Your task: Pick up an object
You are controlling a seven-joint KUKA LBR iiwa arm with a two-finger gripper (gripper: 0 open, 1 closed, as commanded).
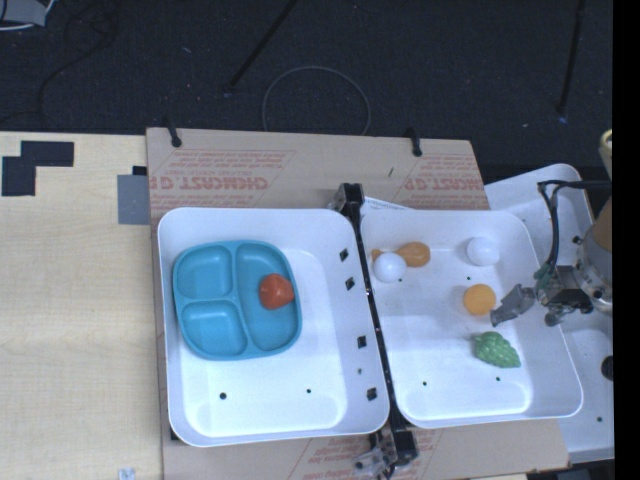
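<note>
The pale wood table (70, 298) carries a sheet of brown cardboard (300, 173) printed with red lettering, and on that sheet sit two shallow white bins side by side, joined along a dark hinge line in the middle. The left bin (250, 398) holds a blue divided plate (215, 318) in its upper left part, and a red-orange round fruit (276, 291) rests in the plate's right-hand compartment. The right bin (450, 388) holds five loose things: a green knobbly object (496, 349) low and to the right, an orange ball (479, 299) just above it, a white ball (482, 250) near the top right corner, an orange-brown rounded piece (413, 255) near the top left, and a white egg-like ball (389, 266) touching that piece on its lower left. The gripper (530, 306) reaches in from the right edge of the right bin, near the orange ball and above the green object, touching neither as far as can be seen. Its fingers look slightly spread with nothing between them.
</note>
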